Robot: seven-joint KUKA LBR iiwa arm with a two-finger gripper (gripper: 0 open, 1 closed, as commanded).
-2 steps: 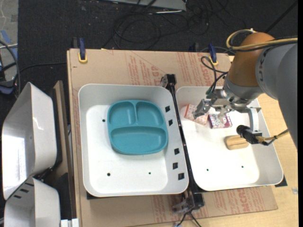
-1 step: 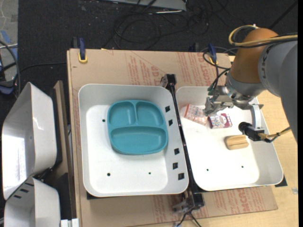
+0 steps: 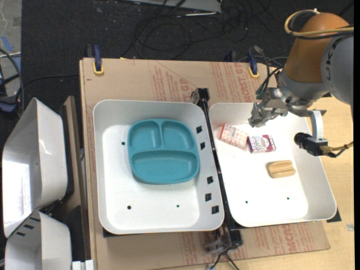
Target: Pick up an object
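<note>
On the bench (image 3: 169,80), a brown board clamped at its far edge, two shallow white bins sit side by side, their inner edges nearly touching. Left bin (image 3: 109,167) carries a teal divided plate (image 3: 163,151), lying flat near the bin's centre, slightly toward the far edge; two small compartments face the far edge, one large compartment faces the near edge. Right bin (image 3: 292,207) carries three loose items. Grey arm (image 3: 332,55) with orange band comes in over the right bin's far right corner. Gripper (image 3: 260,116) hangs over the far edge region of the right bin, just above and between the two packets; fingers point down, but their opening is too blurred and dark to judge, and nothing can be seen between them. A pink-and-white packet (image 3: 234,136) lies near the bin's inner edge, tilted. A smaller white-and-magenta carton (image 3: 261,144) lies just beside it toward the bin's centre; possibly touching, hard to tell. A tan bread-like block (image 3: 280,169) lies apart from both, nearer the centre of the right bin, flat on the floor.
</note>
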